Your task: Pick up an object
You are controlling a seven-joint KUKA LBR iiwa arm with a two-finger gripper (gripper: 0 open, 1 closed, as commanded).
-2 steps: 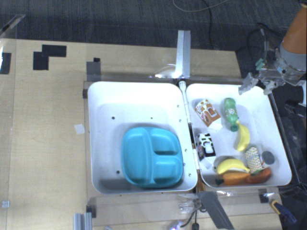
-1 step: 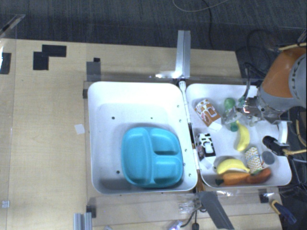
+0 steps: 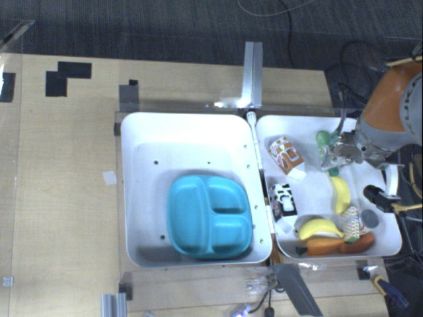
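The end effector (image 3: 338, 152) is positioned at 12 o'clock in the right bin (image 3: 394, 243), just beside a green object (image 3: 322, 139); finger opening cannot be told; a banana (image 3: 340, 193) is located below it, toward 6 o'clock; a blue divided tray (image 3: 210, 216) is seated in the left bin (image 3: 142, 177).

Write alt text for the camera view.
A grey arm with an orange band reaches from the right, its gripper over the right bin, which holds two bananas, a carrot, a brown snack packet and a small black-and-white box. The left bin holds a blue divided plate.
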